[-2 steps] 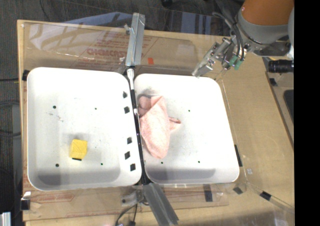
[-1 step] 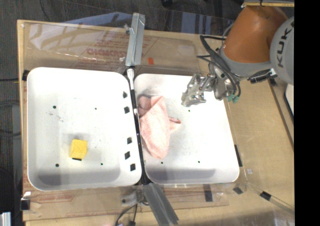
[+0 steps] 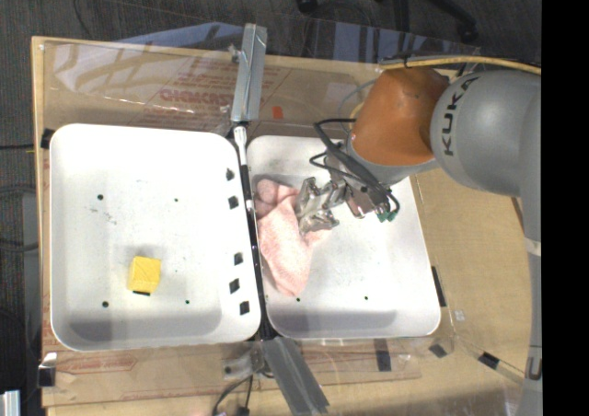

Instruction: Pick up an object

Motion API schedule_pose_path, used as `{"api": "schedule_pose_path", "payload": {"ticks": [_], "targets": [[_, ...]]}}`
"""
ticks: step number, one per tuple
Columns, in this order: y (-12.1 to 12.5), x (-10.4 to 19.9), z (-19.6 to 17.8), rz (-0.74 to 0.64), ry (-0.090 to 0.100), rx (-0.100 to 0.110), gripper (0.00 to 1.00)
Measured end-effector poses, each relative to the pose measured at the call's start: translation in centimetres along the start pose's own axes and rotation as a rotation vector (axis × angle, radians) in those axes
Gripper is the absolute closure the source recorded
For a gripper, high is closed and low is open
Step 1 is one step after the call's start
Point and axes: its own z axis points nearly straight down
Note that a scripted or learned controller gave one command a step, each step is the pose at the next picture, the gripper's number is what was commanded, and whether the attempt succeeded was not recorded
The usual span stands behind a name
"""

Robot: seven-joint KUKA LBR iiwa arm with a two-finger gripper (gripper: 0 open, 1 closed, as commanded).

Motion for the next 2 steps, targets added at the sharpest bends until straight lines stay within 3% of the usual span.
{"api": "schedule_pose_path", "payload": {"ticks": [1, 2], "targets": [[0.7, -0.1, -9.7, -0.041, -0.004, 0.003, 1.00], [0.7, -0.2, -10.7, -0.045, -0.006, 0.004, 1.00]]}}
